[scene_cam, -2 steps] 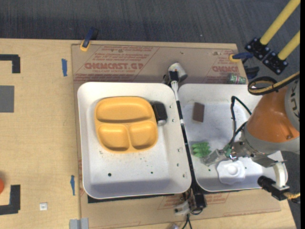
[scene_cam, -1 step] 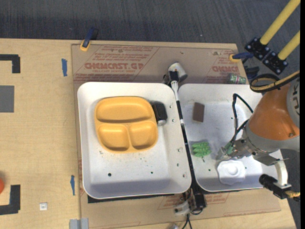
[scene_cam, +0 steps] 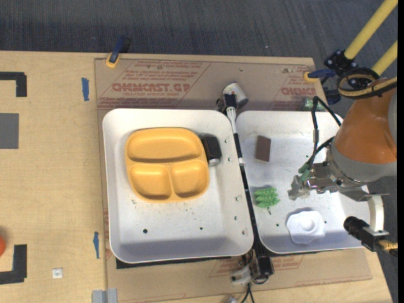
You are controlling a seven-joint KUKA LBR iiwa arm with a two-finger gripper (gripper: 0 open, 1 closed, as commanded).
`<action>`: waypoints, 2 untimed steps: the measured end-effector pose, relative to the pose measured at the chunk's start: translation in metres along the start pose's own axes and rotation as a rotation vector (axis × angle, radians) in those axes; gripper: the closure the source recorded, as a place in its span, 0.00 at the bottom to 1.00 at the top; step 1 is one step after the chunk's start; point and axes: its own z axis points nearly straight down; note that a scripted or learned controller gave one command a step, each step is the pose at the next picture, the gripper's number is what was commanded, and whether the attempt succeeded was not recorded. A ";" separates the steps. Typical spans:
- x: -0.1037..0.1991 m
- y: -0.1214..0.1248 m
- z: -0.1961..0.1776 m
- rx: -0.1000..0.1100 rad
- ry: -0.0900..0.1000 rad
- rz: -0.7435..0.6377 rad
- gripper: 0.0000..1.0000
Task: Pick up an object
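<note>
Two shallow white bins sit side by side on a cardboard sheet [scene_cam: 158,81] printed in red. We read "CHEMCAST" on the print above the left bin; the letters that follow, and the partial print above the right bin, are too blurred to read.

The left bin [scene_cam: 120,232] holds a yellow divided tray [scene_cam: 167,163] with three compartments. A small black object [scene_cam: 211,148] lies touching the tray's right edge.

The right bin [scene_cam: 284,128] holds three candidate objects for the pick:
- a brown block [scene_cam: 262,148] in the upper left part of the bin;
- a green leafy item [scene_cam: 266,197] near the dividing wall, below the block;
- a white lidded container [scene_cam: 305,226] near the front rim.

The arm [scene_cam: 366,134] enters from the right. We place the gripper [scene_cam: 308,183] over the right bin, between the green item and the arm body, above the white container. We cannot tell how far it is open, and we see nothing in its grasp.
</note>
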 end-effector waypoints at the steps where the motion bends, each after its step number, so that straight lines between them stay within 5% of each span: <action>1: -0.043 -0.002 -0.040 -0.001 -0.001 0.114 1.00; 2: -0.043 -0.002 -0.040 0.000 -0.001 0.114 0.00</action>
